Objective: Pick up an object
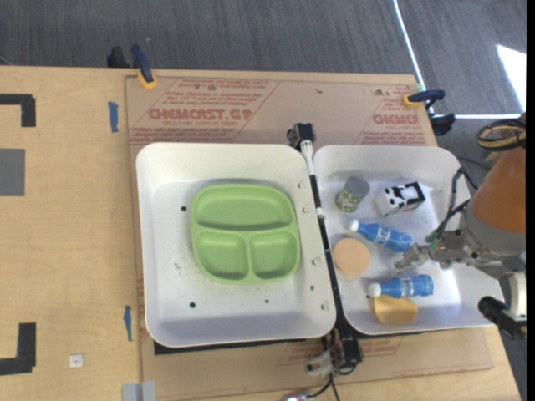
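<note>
Nearby, bottles (383,236) flank the hand (412,259).

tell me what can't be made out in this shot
- Gripper, camera view: fingertips too small and blurred against the right bin; its state is unclear.
- Arm: cut off by the right edge.
- Small round object: too small to identify.
- Black-and-white object: too blurred to identify.

Arm (501,215) cut off at right edge; gripper (415,257) fingers too blurry to read.

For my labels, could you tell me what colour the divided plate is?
Light green plate, camera view.
</note>
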